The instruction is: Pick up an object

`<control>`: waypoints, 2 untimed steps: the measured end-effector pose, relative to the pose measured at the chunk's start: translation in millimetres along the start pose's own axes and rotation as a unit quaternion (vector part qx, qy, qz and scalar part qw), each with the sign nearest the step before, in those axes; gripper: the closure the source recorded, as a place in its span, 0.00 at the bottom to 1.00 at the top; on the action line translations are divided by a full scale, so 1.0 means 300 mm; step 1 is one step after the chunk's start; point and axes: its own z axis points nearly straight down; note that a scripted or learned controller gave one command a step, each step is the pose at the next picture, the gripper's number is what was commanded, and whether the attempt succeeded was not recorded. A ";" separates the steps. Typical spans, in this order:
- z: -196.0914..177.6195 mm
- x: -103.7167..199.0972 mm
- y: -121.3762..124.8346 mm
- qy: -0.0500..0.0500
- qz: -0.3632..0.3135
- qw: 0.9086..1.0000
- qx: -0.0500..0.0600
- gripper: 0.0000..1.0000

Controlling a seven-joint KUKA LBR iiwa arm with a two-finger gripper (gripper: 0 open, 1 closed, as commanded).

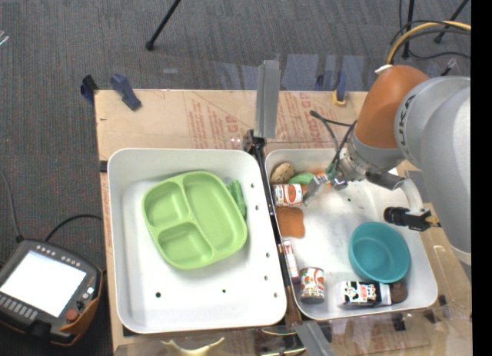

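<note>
The grey arm with its orange band reaches into the right white bin point(427, 274) and its claw point(321, 183) sits low at the bin's far left corner — right by a small red-and-white can point(288, 194) lying on its side and a green item point(303, 178); whether it is clenched or released I cannot tell. A teal round bowl point(379, 251) sits nearer the front, while the left white bin point(131, 285) carries a lime-green divided plastic plate point(194, 218).

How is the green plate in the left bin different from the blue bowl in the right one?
The green plate is light green, roughly square with rounded corners, and split into three compartments; the blue bowl is teal, round, with one undivided hollow. The plate looks flat and shallow, the bowl deeper. The plate also looks wider than the bowl. The plate lies with one small green thing at its edge; the bowl sits among cans and packets. Both rest open side up.
</note>
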 end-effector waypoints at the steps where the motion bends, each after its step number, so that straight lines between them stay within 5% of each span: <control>1: -0.007 0.051 0.013 -0.007 0.122 0.993 0.001 0.00; 2: -0.038 0.072 0.024 -0.002 0.118 0.993 0.001 1.00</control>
